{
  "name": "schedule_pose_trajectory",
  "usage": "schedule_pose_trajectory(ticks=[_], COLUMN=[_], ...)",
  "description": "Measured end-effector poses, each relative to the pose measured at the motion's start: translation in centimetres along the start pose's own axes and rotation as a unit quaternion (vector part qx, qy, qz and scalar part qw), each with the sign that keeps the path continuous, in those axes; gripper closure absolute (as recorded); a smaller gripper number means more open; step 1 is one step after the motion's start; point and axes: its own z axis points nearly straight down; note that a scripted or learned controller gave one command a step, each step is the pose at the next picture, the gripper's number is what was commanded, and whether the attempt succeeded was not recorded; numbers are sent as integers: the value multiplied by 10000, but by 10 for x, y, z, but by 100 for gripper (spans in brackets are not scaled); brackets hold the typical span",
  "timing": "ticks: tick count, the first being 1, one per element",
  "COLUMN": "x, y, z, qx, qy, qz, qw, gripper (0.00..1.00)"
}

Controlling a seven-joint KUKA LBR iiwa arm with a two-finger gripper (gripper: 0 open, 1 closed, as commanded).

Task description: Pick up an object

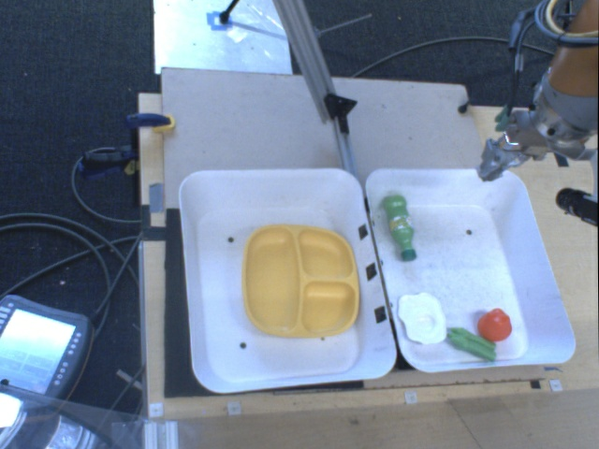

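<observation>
above the right bin's [538, 241] far corner hangs the gripper [491, 168]; whether it is open or closed, i cannot tell; green bottle [400, 226] lies well apart, down-left.

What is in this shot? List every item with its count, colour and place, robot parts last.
bins: 2, white, side by side on the bench
divided plate: 1, yellow, middle of the left bin
bottle: 1, green, lying in the right bin near its upper left
fried egg toy: 1, white, lower part of the right bin
green vegetable: 1, green, right bin, between egg and tomato
tomato: 1, red, lower right of the right bin
clamps: 2, blue and yellow, at the bench's left edge
pendant: 1, grey, on the floor at lower left
arm: 1, grey with orange band, upper right
pincer: 1, grey, over the right bin's upper right corner
</observation>
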Motion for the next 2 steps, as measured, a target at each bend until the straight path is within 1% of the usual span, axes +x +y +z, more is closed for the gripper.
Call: schedule_pose_trajectory(ticks=[1,2], x=[53,109], y=[-3,-8], z=[14,5], qx=[6,0], qy=[3,9], qz=[-4,-10], qw=[10000,10000], gripper=[100,100])
